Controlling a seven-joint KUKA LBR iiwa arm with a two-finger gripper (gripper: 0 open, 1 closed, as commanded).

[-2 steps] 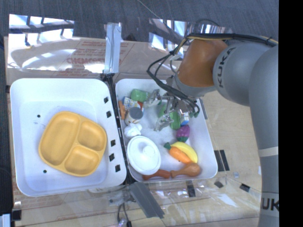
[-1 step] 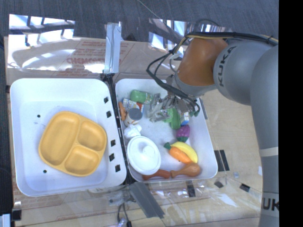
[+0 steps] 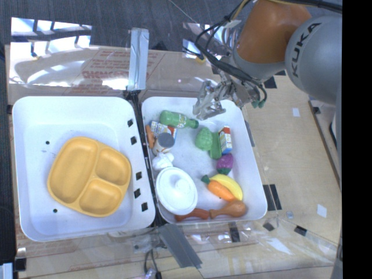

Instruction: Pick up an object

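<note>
- Brown bench board (image 3: 290, 156) is seen under two white bins set side by side, with dark floor at the top of the view.
- The left bin (image 3: 35, 214) is filled in its middle by a yellow tray (image 3: 88, 175) with three parts.
- The right bin (image 3: 254, 179) is packed with small toys.
- A green bottle (image 3: 178, 120) is laid on its side at 12 o'clock in the right bin.
- A green pepper (image 3: 206, 140) is found near the middle, and a small red and white carton (image 3: 225, 139) is set just beside it at 3 o'clock.
- A purple toy (image 3: 225, 163) is seen below the carton.
- A banana (image 3: 228, 185) and an orange carrot (image 3: 218, 191) are placed touching each other at 4 o'clock in the bin.
- A white round lid (image 3: 176, 189) is laid at 7 o'clock, and a brown drumstick (image 3: 215, 211) is stretched along the 6 o'clock edge.
- A small can (image 3: 165, 140) is found at 9 o'clock, by the wall.
- The grey arm (image 3: 317, 45) with its orange band is seen reaching in from 2 o'clock.
- The gripper (image 3: 208, 110) is held over the 12 o'clock rim of the right bin, just beside the bottle's cap end.
- Nothing is seen between its fingers; whether they are open or closed cannot be told.
</note>
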